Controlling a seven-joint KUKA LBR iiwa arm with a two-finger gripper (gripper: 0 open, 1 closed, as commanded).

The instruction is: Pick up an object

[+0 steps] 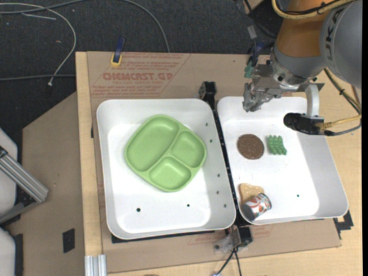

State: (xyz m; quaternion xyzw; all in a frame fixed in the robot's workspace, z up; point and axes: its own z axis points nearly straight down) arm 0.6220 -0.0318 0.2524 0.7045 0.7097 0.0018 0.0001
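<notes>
From the overhead camera, the claw (252, 103) hovers over the far edge of the right white plastic bin (322, 188); whether it is open, I cannot tell. Nearer lie a round brown disc (250, 146), a small green ridged piece (276, 145) and a red-and-white can (257, 205). The left white bin (115, 154) holds a light-green divided plastic plate (165, 152).

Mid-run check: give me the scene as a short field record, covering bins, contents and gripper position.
left bin: light green three-compartment plastic plate
right bin: round brown disc; small green ridged piece; red and silver can at near-left corner, beside tan scrap
gripper: above right bin's far-left corner, nothing visibly held
finger state: cannot tell
</notes>
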